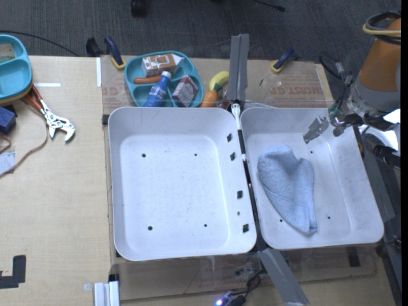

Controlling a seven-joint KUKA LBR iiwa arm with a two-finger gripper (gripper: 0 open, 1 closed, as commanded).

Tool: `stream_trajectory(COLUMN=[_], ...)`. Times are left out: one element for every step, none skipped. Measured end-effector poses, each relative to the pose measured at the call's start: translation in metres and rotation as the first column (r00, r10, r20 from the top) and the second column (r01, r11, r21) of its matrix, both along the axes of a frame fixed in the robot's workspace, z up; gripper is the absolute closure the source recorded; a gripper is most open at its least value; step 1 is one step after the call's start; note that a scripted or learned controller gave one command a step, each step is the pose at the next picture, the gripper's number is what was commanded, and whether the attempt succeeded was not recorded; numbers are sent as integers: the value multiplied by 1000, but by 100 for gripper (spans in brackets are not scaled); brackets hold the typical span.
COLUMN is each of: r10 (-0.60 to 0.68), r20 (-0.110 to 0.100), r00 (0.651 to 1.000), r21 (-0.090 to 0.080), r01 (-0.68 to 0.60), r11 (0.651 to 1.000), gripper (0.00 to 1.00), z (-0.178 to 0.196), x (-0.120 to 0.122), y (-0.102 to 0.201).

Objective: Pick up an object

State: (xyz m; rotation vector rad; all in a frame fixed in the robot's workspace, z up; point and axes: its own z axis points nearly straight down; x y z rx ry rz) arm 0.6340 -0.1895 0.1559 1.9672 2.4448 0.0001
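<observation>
Cloth (290, 187), pale blue, crumpled, lying flat on floor of right bin (357, 234), below and to left of gripper (317, 130), well apart from it. Gripper hanging over upper part of same bin, near back wall; finger state cannot tell, too small and dark. Nothing seen between fingers. Arm (382, 62) with orange band enters from right, above gripper. Left bin (127, 234) far left of gripper. Teal tray (135, 81) of small items beyond bins, up-left of gripper. Wrench (56, 123) on bench, far left.
</observation>
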Motion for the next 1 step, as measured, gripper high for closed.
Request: stream_trajectory(r10=[-98], r20=[-5], r00=[995], r21=[1], r01=[98], r11=[995], gripper=[0], z=[-38], x=[-86], y=[-14])
